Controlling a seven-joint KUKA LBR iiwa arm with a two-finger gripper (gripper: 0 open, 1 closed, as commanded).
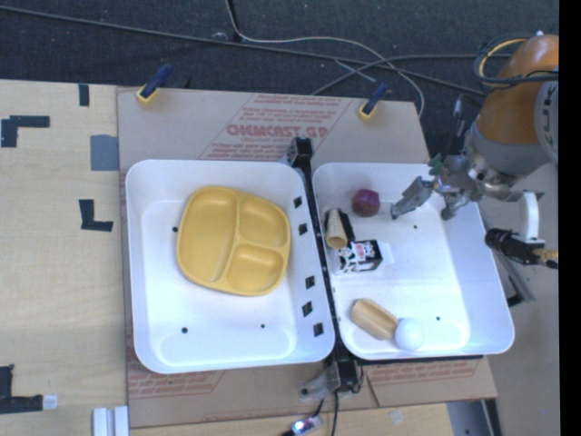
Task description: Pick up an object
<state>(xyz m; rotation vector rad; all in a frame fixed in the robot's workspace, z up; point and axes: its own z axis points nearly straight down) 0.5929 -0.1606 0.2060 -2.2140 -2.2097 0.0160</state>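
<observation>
White right bin (pixel 472 271) sits under the pincer (pixel 425 199), spread open and empty; closing there could miss the nearby plum (pixel 366 202).

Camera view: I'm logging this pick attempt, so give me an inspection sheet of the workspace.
Surface: two white bins side by side on cardboard; left bin, right bin.
Job's things: yellow divided plate in the left bin; purple ball, tan cylinder, black-and-white box, tan block and white ball in the right bin.
Clutter: nothing seen.
Grippers: gripper open, above the right bin's far side, holding nothing.
Cables: black cables across the dark floor.
Surroundings: two blue-and-yellow clamps on the cardboard's far edge.
</observation>
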